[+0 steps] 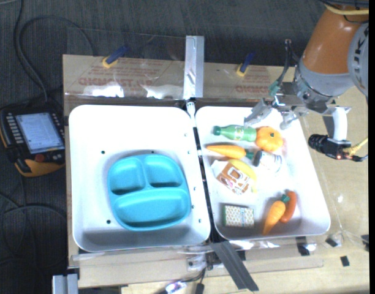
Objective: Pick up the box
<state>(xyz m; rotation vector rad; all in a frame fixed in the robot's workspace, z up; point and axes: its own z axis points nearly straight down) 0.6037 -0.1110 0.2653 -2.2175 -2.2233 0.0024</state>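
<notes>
An orange and white box (234,177) lies tilted in the middle of the right bin (316,195). A smaller box with a green patterned top (238,215) sits near that bin's front wall. My gripper (274,115) hangs over the bin's far end, above the orange fruit (269,139) and the green bottle (235,131). Its fingers (259,113) are spread open with nothing between them. The gripper is well behind both boxes and touches neither.
The right bin also holds a yellow-orange banana-like piece (226,151) and two carrots (279,211) at the front right. A blue divided plate (149,190) lies in the left bin (89,164). A teach pendant (31,135) rests left of the bench.
</notes>
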